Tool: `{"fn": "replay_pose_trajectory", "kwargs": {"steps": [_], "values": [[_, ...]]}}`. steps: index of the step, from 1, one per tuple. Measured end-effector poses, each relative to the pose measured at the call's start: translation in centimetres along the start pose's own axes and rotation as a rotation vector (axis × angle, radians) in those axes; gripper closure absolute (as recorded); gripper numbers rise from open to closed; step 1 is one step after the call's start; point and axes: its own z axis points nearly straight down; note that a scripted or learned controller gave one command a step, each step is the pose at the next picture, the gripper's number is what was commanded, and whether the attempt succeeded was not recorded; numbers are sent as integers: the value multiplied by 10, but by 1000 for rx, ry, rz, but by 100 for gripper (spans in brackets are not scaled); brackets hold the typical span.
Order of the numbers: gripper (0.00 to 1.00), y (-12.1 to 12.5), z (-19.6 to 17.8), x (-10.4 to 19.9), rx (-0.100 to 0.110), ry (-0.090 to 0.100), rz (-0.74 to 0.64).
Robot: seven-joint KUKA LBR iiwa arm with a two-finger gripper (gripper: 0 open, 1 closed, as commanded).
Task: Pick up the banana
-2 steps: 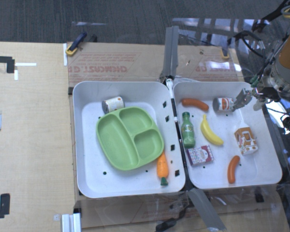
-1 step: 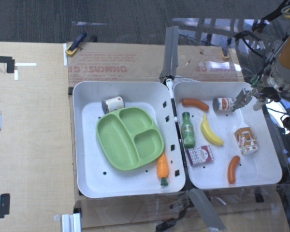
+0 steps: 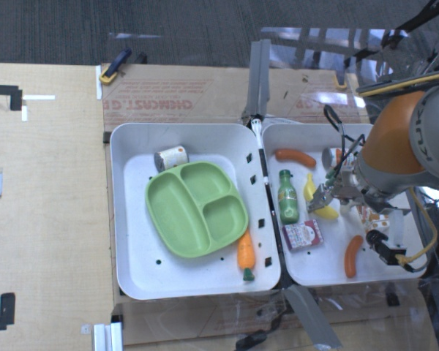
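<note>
In the right white bin (image 3: pixel 395 273), the curved yellow banana (image 3: pixel 312 196) lies just right of the upright green plastic bottle (image 3: pixel 287 196), with a pink carton (image 3: pixel 303 235) nearer. The two-finger gripper (image 3: pixel 324 196) sits over the banana; whether it grips is impossible to tell. An orange sausage (image 3: pixel 295 156) lies farther back.

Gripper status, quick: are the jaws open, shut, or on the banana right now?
Gripper: down in the right bin, right at the banana; whether the jaws are open, shut or on it cannot be told from this view.
</note>
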Motion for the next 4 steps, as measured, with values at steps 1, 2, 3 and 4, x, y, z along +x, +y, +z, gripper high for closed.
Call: {"fn": "replay_pose_trajectory", "kwargs": {"steps": [1, 2, 3, 4], "values": [[100, 0, -8, -1, 2, -1, 4], [100, -15, 0, -6, 1, 0, -41], [100, -1, -99, 47, 1, -1, -26], [100, 28, -163, 52, 2, -2, 89]]}}
